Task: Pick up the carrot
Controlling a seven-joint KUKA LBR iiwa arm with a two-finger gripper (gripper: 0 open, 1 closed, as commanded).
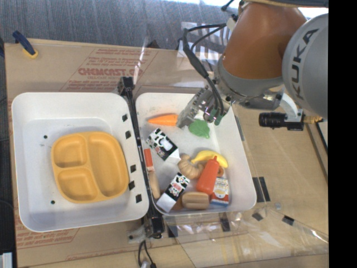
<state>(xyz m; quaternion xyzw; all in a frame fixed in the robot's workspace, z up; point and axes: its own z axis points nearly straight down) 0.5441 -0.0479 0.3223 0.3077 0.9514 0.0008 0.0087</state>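
Kuka's arm (268, 43) lowers its claw (187, 118), grip state unclear, touching the carrot's (162, 119) right end.

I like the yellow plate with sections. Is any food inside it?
No food shows in the yellow plate; its three sections look bare. It sits in the left bin, and it covers the bin floor beneath.

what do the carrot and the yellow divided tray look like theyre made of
Carrot: probably molded plastic toy food, since its orange is uniform and smooth with a slight sheen. Yellow tray: likely hard plastic with a matte to satin finish, given its rounded molded compartments.
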